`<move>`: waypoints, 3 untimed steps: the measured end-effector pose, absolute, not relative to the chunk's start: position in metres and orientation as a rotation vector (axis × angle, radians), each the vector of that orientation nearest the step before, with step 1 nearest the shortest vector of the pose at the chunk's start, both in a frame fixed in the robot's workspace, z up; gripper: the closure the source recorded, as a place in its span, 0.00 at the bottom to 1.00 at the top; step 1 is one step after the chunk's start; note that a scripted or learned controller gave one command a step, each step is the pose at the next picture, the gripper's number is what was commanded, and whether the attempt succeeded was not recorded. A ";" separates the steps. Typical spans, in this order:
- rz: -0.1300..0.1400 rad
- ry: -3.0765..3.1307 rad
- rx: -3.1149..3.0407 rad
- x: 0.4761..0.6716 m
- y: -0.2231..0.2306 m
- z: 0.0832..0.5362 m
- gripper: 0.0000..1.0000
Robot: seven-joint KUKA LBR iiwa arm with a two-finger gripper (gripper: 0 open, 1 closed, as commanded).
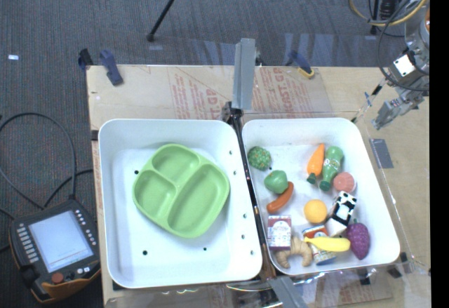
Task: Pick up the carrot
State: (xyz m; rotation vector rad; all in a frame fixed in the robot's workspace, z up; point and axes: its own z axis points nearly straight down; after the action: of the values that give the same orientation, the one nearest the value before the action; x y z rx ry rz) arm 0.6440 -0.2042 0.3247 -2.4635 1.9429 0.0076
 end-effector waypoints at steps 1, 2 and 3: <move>0.010 1.949 -2.452 0.645 -0.204 0.335 1.00; -0.002 1.861 -2.524 0.646 -0.204 0.382 1.00; 0.009 1.726 -2.620 0.646 -0.201 0.356 1.00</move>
State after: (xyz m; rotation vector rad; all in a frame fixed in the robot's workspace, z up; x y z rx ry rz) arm 0.6457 -0.2005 0.3559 -2.6200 1.7262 0.0087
